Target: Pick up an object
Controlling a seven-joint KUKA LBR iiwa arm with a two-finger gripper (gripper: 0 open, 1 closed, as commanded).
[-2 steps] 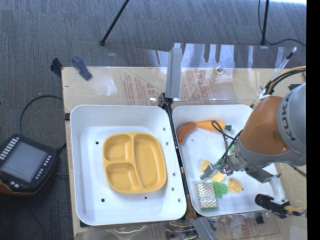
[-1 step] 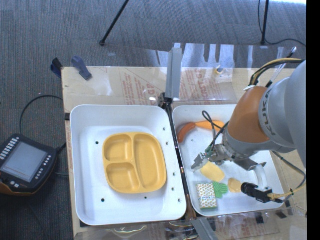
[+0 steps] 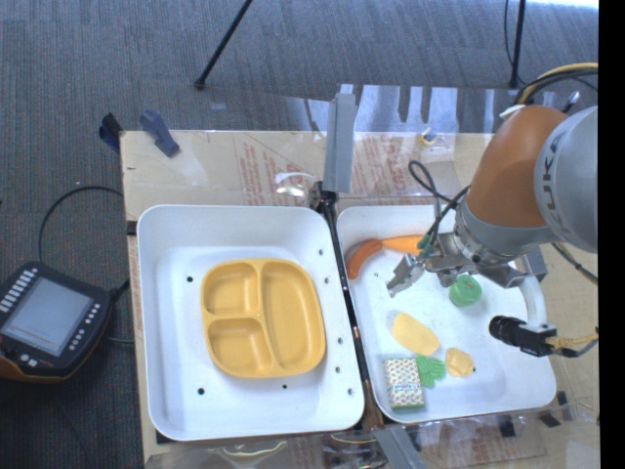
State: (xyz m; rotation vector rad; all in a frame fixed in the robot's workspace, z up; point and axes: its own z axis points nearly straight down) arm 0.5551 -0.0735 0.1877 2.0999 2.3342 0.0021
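Orange carrot [image 3: 376, 250], one of six toys in the right bin [image 3: 532, 384], lies left-right; gripper [image 3: 405, 277] hovers beside it, jaws spread, holding nothing.

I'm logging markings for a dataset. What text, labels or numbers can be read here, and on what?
"KU", the visible dark letters, on the grey robot arm.
Red print on the brown cardboard sheet behind the bins: too blurred to read.
Pattern on the small speckled packet: nothing legible.
Grey handheld pendant: screen unreadable.
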